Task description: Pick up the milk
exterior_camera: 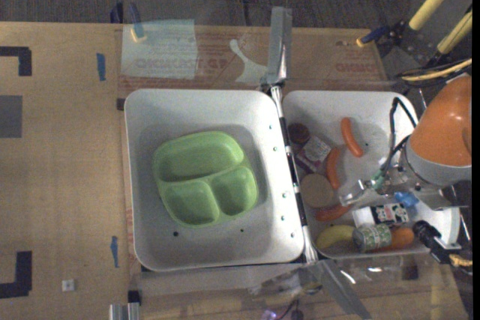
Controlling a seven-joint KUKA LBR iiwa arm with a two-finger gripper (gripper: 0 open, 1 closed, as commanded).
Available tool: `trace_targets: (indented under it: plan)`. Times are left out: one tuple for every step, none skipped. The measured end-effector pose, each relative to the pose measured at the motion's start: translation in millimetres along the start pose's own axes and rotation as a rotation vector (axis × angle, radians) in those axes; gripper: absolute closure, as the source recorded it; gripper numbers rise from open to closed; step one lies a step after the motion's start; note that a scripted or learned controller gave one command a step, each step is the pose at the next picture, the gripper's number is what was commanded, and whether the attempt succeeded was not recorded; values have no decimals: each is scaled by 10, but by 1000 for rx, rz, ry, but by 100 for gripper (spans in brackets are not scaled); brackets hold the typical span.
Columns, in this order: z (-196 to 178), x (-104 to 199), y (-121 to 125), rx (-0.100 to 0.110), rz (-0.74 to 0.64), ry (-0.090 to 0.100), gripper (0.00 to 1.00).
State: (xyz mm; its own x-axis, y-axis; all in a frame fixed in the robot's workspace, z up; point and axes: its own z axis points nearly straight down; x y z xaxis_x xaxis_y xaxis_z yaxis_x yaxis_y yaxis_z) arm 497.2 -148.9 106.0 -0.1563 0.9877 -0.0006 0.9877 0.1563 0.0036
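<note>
The milk (390, 214) is a small white carton with black patches. It lies on its side in the right bin (379, 110), near that bin's front right corner. My gripper (362, 189) hangs low over the right bin, just up and to the left of the carton. The grey wrist with its orange band (450, 127) reaches in from the right. Nothing shows in the gripper's grasp, and the carton rests on the bin floor among other toys.
Toy food crowds the right bin: a sausage (350, 136), a brown disc (318, 191), a banana (335, 236), a green can (371, 237) and a carrot (402, 237) beside the milk. The left bin (142, 124) holds a green divided plate (206, 177).
</note>
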Motion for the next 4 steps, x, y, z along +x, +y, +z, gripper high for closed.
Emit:
trace_targets:
  plan:
    - [-1735,-288,458,5,205,-2,0]
    - [171,-41,45,6,260,1,0]
    - [-158,-465,86,9,195,28,0]
    - [201,283,-118,0,139,-1,0]
